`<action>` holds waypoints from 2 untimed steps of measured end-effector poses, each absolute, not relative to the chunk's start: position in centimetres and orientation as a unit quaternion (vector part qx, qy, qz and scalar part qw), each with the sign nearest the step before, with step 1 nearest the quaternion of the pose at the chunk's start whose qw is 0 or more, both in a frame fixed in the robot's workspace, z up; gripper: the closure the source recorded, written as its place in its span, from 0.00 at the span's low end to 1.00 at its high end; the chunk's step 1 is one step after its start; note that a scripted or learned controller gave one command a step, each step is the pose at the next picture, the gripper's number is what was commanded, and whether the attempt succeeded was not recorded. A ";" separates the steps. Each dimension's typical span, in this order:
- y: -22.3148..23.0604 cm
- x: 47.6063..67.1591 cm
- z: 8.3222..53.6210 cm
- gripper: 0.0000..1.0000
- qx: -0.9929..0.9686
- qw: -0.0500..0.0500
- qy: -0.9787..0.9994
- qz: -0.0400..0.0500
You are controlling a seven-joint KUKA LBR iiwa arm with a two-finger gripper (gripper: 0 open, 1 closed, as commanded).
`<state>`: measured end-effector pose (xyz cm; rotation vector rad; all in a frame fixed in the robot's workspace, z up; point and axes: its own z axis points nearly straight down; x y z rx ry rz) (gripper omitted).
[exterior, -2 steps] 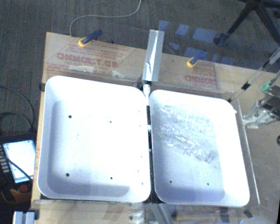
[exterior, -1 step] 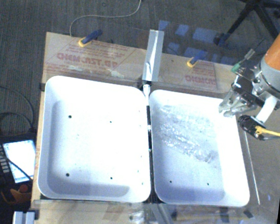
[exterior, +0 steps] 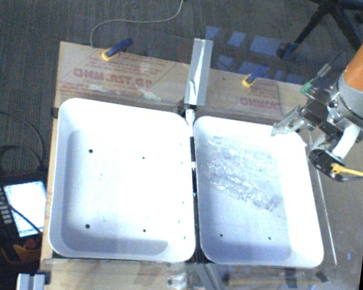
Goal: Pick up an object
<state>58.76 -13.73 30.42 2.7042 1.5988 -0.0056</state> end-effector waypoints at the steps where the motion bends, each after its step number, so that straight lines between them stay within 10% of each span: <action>1: -16.3 56.7 19.3 0.00 0.893 0.000 0.450 -0.003; 2: -20.4 56.5 19.8 0.00 0.863 0.001 0.506 -0.002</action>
